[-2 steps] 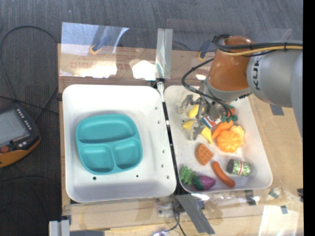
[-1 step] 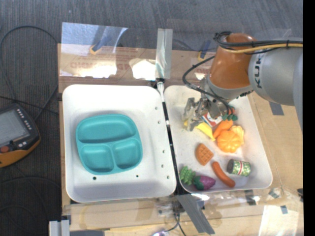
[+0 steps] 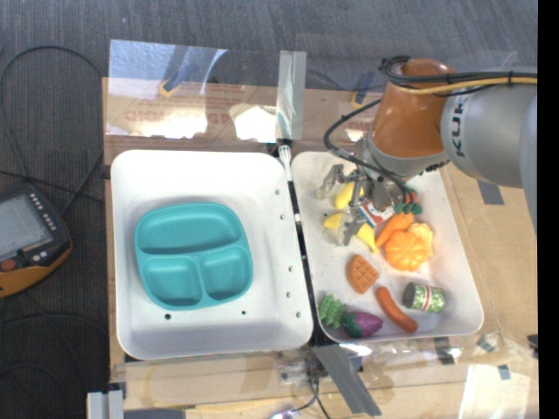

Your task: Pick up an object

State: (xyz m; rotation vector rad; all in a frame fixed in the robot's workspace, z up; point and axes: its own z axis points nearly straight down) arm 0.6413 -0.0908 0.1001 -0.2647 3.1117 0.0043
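The metal two-finger gripper (image 3: 348, 208) is lowered into the right bin (image 3: 463, 308), its fingers spread apart around a glossy yellow toy piece (image 3: 336, 222); whether it is gripped cannot be told. Just beside it, a ribbed orange pumpkin (image 3: 408, 248) and a smooth carrot (image 3: 393, 225) are seen. Nearer the front, a gridded waffle (image 3: 362, 272), a sausage (image 3: 395, 309), a small cylindrical can (image 3: 424, 298) and a purple eggplant (image 3: 363, 324) are scattered. A teal three-compartment plastic tray (image 3: 192, 253) is held in the left bin (image 3: 131, 321).
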